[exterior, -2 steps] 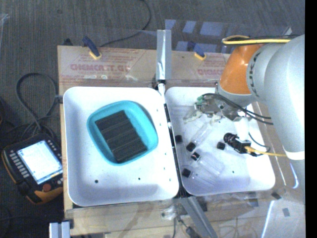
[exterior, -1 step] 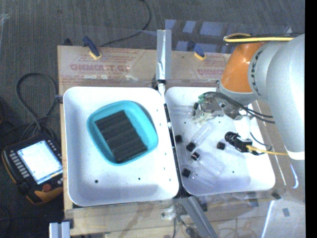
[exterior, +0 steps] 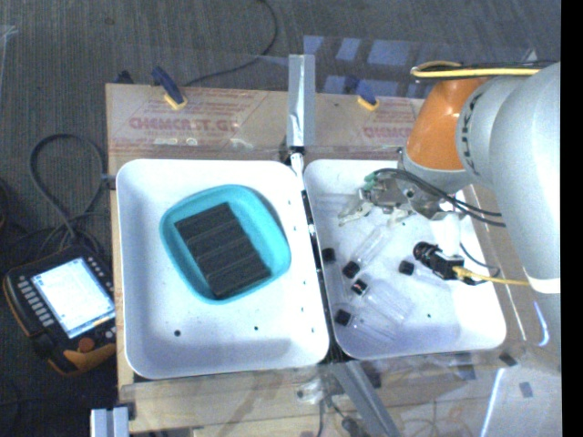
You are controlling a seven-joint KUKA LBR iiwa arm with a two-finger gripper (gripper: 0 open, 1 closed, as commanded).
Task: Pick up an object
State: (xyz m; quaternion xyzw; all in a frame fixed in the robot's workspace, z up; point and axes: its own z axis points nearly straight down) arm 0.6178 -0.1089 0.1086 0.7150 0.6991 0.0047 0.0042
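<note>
camera view: looks down at a slant on two white bins set side by side; the grey arm (exterior: 519,162) reaches in from the right, over the right bin (exterior: 478,330).
gripper: the gripper (exterior: 357,209) sits low over the upper left part of the right bin, near the wall it shares with the left bin (exterior: 137,335).
grip state: cannot tell whether it is wide or narrow (the metal blurs into the white floor); nothing can be seen held in it.
right bin contents: a clear vial (exterior: 373,241) lies just below the gripper, a second clear vial (exterior: 393,301) lies lower down, and small black caps (exterior: 350,269) are scattered between and around them.
left bin contents: a teal dish (exterior: 179,244) with a black ridged block (exterior: 221,248) lying in it, well apart from the gripper.
likely object: by position, the clear vial nearest the gripper, though the task names no particular piece.
done: the gripper is placed down among the loose pieces.
left: a sure grasp and a lift clear of the bin floor; every piece in sight lies in a bin.
progress: early, at the reach or grasp stage as i judge it.
</note>
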